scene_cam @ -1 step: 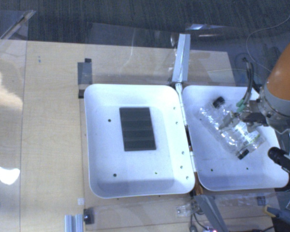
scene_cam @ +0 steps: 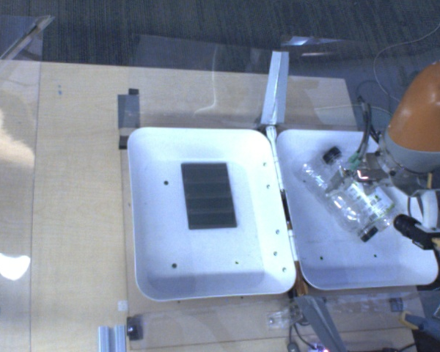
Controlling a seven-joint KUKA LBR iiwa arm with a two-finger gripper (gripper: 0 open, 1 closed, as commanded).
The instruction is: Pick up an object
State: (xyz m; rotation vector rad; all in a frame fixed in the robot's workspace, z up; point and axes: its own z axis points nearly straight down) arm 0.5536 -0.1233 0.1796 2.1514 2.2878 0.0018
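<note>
Claw (scene_cam: 361,173) over clear bottle (scene_cam: 348,196) (right bin (scene_cam: 315,262)).

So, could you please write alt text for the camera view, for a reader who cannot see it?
The robot arm reaches from the right over the right white bin, its gripper low above a clear plastic object. The left white bin holds a dark rectangular block, lying flat near its middle.

I see my arm (scene_cam: 424,119) reaching in from the right, orange band uppermost, wrist bent down and leftward. The pincer (scene_cam: 356,184) hangs low, its clear housing tilted; how it stands is unclear to me.
</note>
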